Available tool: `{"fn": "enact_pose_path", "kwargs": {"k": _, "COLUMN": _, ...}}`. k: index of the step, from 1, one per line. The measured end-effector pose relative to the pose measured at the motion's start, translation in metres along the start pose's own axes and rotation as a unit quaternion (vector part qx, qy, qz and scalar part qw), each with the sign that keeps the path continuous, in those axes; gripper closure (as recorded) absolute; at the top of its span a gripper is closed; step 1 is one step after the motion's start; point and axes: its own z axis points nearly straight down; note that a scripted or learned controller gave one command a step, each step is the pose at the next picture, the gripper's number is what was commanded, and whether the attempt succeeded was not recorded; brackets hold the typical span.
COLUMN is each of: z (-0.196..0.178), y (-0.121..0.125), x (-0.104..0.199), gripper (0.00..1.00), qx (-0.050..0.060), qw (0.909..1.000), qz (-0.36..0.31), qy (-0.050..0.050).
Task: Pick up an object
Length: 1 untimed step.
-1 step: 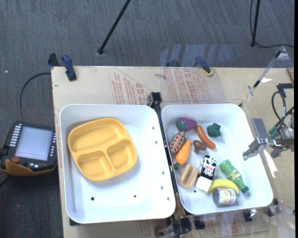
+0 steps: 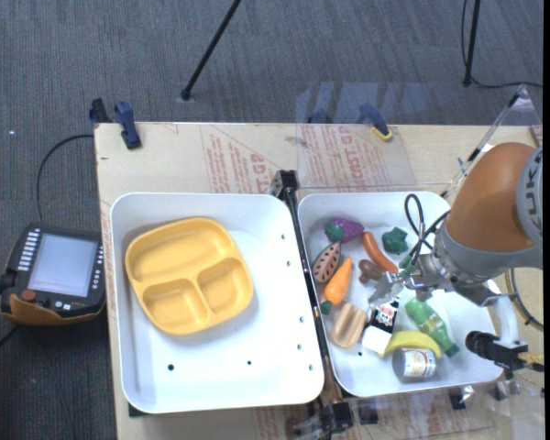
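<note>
The right bin (image 2: 440, 200) holds several toy items. Among them are a purple eggplant (image 2: 346, 229), an orange sausage (image 2: 378, 250), a dark green piece (image 2: 396, 239), a seeded brown fruit (image 2: 327, 262) and a carrot (image 2: 338, 280). Nearer the front lie a tan bread piece (image 2: 346, 324), a small black-and-white box (image 2: 383, 316), a yellow banana (image 2: 412, 342), a green bottle (image 2: 431, 324) and a metal can (image 2: 414, 365). My gripper (image 2: 391, 289) hangs low over the middle of this bin. It is just right of the carrot and above the black-and-white box.
The left bin (image 2: 137, 374) carries a yellow divided plate (image 2: 188, 273). A black divider (image 2: 302, 264) runs between the bins. The arm's grey body and orange band (image 2: 490, 200) cover the right bin's far right side. A teach pendant (image 2: 55, 273) lies off the bench to the left.
</note>
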Motion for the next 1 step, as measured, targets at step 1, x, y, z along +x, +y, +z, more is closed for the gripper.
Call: {"fn": "enact_pose_path", "kwargs": {"k": 1, "z": 0.0579, "y": -0.0171, "x": 0.0242, "gripper": 0.0, "qx": -0.009, "qw": 0.9723, "qz": 0.234, "qy": 0.0}}
